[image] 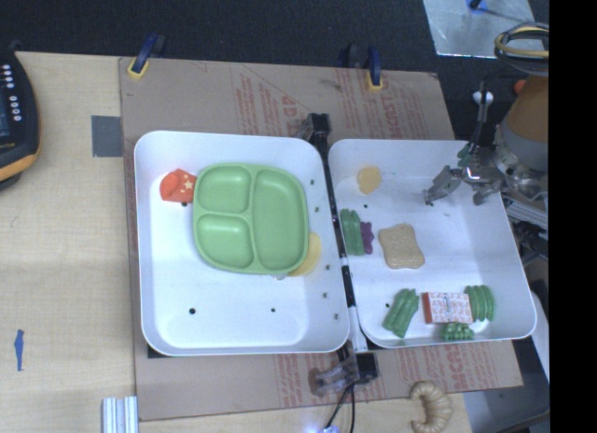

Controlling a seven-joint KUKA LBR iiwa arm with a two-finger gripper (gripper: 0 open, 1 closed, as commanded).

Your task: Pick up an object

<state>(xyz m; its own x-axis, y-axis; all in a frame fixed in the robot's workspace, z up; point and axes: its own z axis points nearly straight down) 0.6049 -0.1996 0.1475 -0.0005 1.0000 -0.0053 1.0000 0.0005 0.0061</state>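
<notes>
Risk lies in a grasp closing on nothing: the gripper (462, 182) hangs with fingers spread apart over the right bin's (522, 272) far right corner, holding nothing, well apart from the tan bread slice (401, 245) mid-bin and the green beans (401, 312) by the near edge. Its wrist is cut off at the right.

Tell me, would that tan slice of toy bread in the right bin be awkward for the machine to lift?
Probably a little. The tan, bread-shaped slice lies flat on the floor of the right white bin, so little edge stands up to pinch. It looks thin and small, so likely light. Flat, it should slide when pushed, not roll.
</notes>
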